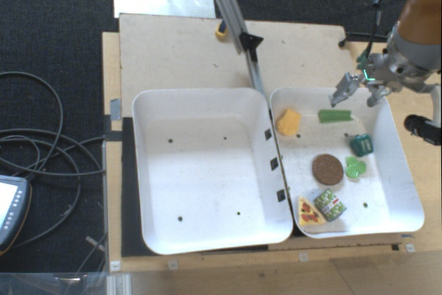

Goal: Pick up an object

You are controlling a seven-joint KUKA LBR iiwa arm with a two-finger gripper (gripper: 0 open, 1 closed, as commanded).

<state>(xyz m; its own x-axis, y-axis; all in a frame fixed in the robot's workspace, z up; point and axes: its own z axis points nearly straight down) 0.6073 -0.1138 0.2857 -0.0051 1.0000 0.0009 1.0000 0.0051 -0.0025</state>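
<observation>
My gripper [359, 91] hangs open over the back edge of the right bin [404, 179], nothing between its fingers [343, 90]. Just below it lies a flat green piece [335, 116]. To the left of that sits a yellow-orange block [289, 122]. Further forward are a dark teal object [360, 144], a light green piece [355, 167] and a brown round disc [327, 169]. Near the front wall lie a pizza-slice toy [309, 212] and a small green and red patterned box [331, 205].
The left bin [155, 148] stands beside the right one, sharing a middle rim with black clips. A slanted metal pole [231, 7] crosses the bench from the back. Cables and a tablet lie on the floor at left.
</observation>
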